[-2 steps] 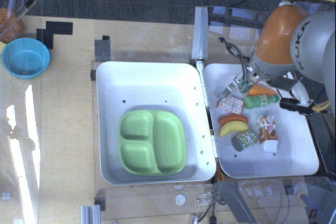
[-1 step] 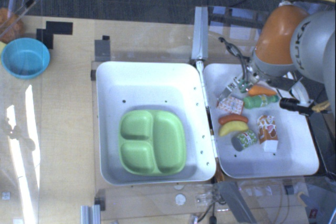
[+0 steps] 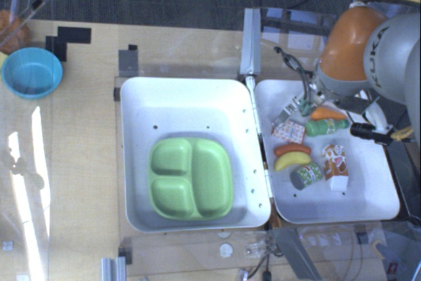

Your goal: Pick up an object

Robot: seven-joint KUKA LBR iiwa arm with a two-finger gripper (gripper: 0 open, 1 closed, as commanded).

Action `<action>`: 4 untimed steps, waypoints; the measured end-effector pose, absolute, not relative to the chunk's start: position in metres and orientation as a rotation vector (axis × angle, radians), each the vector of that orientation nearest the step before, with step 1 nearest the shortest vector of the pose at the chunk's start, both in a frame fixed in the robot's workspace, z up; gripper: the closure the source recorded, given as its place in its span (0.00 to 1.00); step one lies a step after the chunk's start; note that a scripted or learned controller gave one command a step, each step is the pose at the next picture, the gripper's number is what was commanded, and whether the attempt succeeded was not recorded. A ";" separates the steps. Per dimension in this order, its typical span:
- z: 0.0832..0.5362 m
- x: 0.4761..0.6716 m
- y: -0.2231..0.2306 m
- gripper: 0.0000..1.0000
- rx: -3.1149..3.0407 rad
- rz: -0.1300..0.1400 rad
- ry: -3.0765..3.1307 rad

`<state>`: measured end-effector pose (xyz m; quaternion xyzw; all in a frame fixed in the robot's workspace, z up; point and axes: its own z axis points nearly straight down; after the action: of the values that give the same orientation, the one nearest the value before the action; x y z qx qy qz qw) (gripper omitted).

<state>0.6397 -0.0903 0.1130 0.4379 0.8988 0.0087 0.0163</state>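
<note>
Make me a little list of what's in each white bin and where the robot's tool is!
left bin: green divided tray
right bin: carrot, green bottle, banana, red sausage, can, small carton, patterned packet
tool: over right bin's far end, beside the carrot
bench: blue bowl at far left

Two bins sit side by side on the surface (image 3: pixel 79 161): the left bin (image 3: pixel 138 102) holds a divided tray (image 3: pixel 192 178) toward its 6 o'clock side. The right bin (image 3: pixel 368 197) carries a cluster at centre, with a bottle (image 3: pixel 325 127) at 12, a carton (image 3: pixel 334 161) at 3, a can (image 3: pixel 306 175) at 6, and a banana (image 3: pixel 291 160) just left. At the surface's 10 o'clock corner sits a bowl (image 3: pixel 31 72).
</note>
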 end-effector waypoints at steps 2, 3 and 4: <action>0.113 0.640 -0.090 0.00 1.362 0.027 2.795; 0.089 0.565 -0.088 0.00 1.477 0.009 2.760; 0.102 0.568 -0.086 1.00 1.471 0.020 2.753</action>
<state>0.5685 -0.0859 0.1022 0.4712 0.8820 0.0063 0.0103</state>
